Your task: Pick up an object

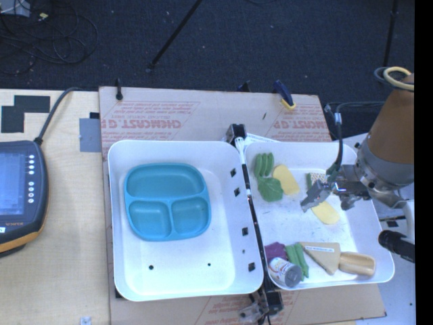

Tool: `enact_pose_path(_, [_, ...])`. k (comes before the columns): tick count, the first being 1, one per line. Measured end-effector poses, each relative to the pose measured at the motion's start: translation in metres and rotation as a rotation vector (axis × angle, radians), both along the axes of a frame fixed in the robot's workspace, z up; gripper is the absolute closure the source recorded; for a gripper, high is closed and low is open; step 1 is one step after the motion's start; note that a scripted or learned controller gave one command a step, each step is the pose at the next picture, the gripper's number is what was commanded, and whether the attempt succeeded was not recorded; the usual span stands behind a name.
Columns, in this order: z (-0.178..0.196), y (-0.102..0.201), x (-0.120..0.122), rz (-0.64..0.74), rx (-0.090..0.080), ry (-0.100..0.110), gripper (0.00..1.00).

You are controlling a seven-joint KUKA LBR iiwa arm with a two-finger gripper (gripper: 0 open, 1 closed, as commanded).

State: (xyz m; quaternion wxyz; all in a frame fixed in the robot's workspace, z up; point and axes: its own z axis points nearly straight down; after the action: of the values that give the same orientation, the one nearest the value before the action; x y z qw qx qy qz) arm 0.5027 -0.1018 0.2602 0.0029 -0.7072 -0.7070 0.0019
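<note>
My gripper (316, 196) hangs low over the right bin (379, 235), reaching in from the right. It sits just above and left of a yellow piece (327, 213) and right of a pale yellow fruit (285, 179). A green pepper (270, 189) and green pods (264, 162) lie further left. Along the bin's front lie a cheese wedge (325, 255), a tan bread roll (358, 264), a green vegetable (298, 259), a purple item (275, 252) and a small can (290, 274). I see nothing held by the gripper.
The left bin (135, 263) holds a teal divided plate (166, 201). A divider with black clips (243, 202) runs between the bins. A tablet-like pendant (17, 188) rests at the far left of the bench.
</note>
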Motion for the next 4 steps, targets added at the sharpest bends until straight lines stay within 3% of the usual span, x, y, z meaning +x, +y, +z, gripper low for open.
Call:
enact_pose_path(1, [-0.125, -0.048, 0.067, -0.001, 0.0, 0.005, 0.0])
enact_pose_path(2, [-0.175, 0.005, 0.128, 0.006, 0.001, -0.003, 0.0])
enact_pose_path(3, [-0.163, 0.001, 0.127, 0.0, 0.0, -0.003, 1.0])
enact_pose_path(4, [-0.164, 0.001, 0.127, -0.001, 0.0, -0.002, 0.0])
